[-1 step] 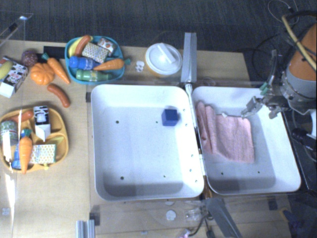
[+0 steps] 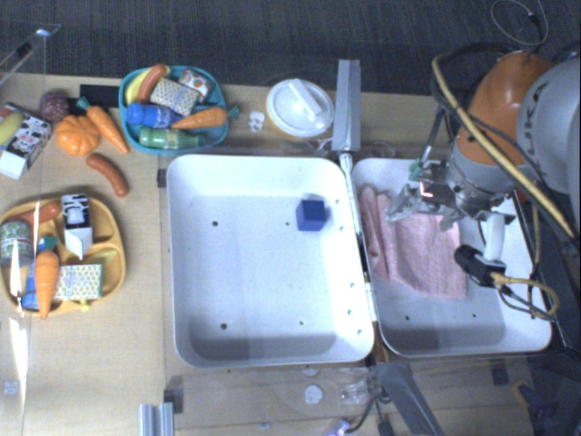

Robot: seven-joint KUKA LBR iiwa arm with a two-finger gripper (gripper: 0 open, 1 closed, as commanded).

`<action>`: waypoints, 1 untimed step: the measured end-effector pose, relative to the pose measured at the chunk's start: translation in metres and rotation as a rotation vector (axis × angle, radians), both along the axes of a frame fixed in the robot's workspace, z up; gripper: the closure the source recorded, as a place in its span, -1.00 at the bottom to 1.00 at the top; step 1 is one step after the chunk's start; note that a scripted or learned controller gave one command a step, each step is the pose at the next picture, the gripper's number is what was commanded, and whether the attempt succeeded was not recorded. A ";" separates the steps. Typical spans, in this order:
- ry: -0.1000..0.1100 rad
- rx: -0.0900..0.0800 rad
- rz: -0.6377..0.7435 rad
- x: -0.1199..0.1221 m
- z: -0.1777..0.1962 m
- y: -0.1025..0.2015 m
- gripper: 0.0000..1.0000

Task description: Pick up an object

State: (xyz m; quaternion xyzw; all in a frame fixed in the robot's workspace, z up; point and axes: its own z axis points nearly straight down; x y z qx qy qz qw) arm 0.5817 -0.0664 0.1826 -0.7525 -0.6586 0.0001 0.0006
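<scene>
A small blue cube (image 2: 311, 213) lies in the left white bin (image 2: 227, 271), toward its upper right. A pink cloth (image 2: 408, 248) lies crumpled in the right white bin (image 2: 436, 330), along its left side. My gripper (image 2: 427, 198) hangs over the upper part of the right bin, just above the cloth's top edge, with the grey arm and its orange band (image 2: 508, 94) behind it to the right. Nothing shows held in it.
A blue bowl of toy food (image 2: 172, 109) and a white lid (image 2: 300, 107) sit behind the left bin. A yellow plate of toys (image 2: 59, 257) and loose toy vegetables (image 2: 95, 139) lie at the left. Cables (image 2: 504, 284) trail across the right bin's edge.
</scene>
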 end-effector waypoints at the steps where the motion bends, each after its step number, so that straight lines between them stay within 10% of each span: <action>1: 0.000 0.000 0.000 0.000 0.000 0.000 -1.00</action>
